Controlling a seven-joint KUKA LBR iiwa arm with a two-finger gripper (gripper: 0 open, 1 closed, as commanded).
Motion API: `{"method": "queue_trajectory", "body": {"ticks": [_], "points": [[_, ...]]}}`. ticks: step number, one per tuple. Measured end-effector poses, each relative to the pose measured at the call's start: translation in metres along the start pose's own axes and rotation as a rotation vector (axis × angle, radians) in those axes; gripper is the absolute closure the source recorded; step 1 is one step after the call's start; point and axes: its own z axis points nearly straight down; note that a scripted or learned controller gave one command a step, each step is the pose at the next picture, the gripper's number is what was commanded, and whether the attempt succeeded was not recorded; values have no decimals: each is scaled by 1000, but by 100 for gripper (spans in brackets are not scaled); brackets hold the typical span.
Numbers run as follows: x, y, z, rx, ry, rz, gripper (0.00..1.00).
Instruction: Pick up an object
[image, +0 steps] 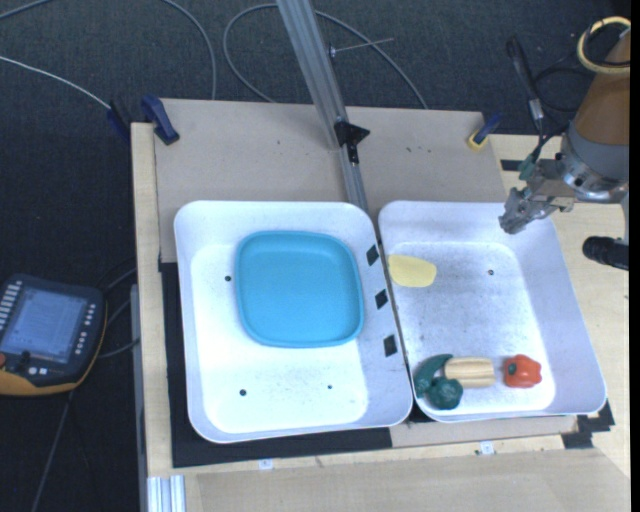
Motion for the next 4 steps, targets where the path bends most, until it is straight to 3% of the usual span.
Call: {"method": "queue_trajectory", "body": {"ticks": [2,4], "points": [[9,6,-92,0,0,0,100],[98,-15,-66,4,2,-2,100]]}}
